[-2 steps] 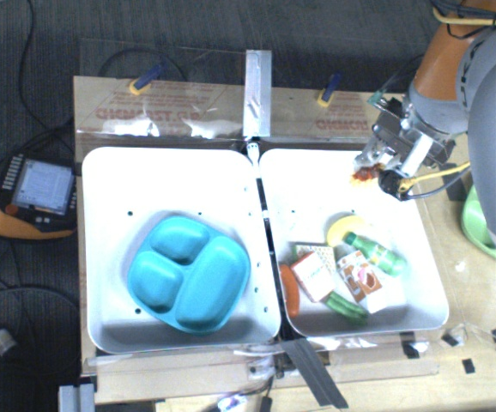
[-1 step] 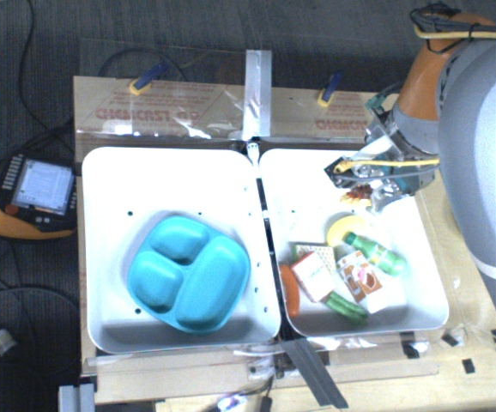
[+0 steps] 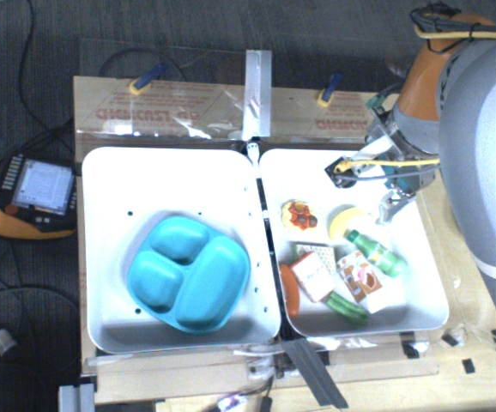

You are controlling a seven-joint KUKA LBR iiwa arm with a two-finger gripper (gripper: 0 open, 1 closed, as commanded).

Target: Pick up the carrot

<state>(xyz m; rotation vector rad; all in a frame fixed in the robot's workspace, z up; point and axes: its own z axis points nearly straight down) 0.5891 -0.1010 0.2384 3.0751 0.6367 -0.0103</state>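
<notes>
The carrot [image 3: 290, 288] is a short orange piece lying along the left wall of the right bin [image 3: 420, 312], near its front left corner, partly under a white carton [image 3: 315, 273]. My gripper [image 3: 390, 205] hangs over the back right part of that bin, well apart from the carrot and up to its right. Nothing shows in its grasp.
In the right bin also lie a small round pizza toy [image 3: 299, 215], a pale yellow wedge [image 3: 343, 221], a green bottle [image 3: 377, 254], a red-and-white packet [image 3: 361, 280] and a green cucumber [image 3: 347, 306]. A blue divided plate [image 3: 188, 271] sits in the left bin [image 3: 111, 187].
</notes>
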